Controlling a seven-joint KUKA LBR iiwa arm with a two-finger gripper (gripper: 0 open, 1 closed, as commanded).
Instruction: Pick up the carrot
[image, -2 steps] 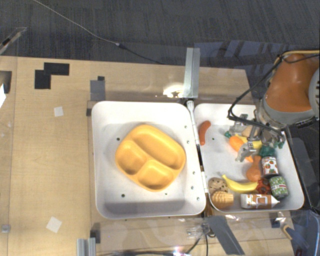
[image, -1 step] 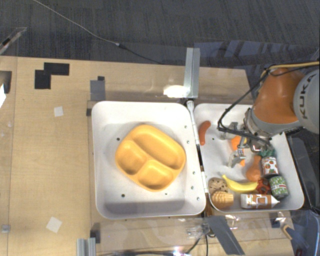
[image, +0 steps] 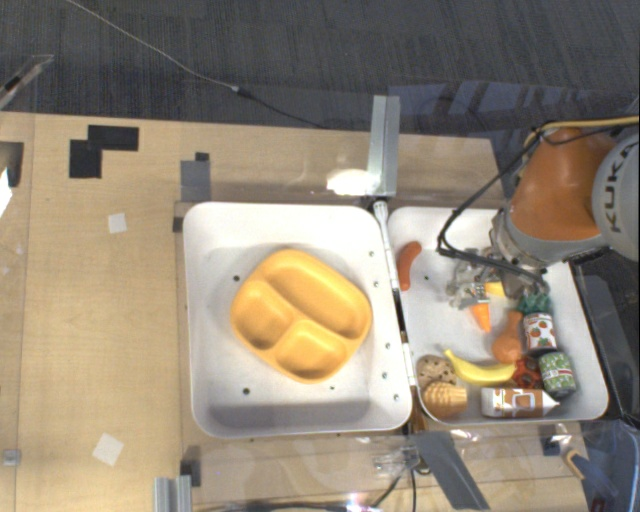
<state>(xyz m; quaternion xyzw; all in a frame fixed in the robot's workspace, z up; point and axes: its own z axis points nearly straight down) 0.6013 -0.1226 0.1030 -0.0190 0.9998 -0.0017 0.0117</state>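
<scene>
The left bin (image: 205, 300) contains a yellow divided tray (image: 300, 312); the right bin (image: 425, 330) contains the carrot (image: 482, 315), lying just left of centre above a banana (image: 480, 370). The approach step appears to be in hand. The gripper (image: 475, 290) hangs directly over the carrot's upper end, touching or nearly so. Jaw opening cannot be told from this angle. The next move likely calls for a confirmed closure on the carrot, then a vertical lift.
</scene>
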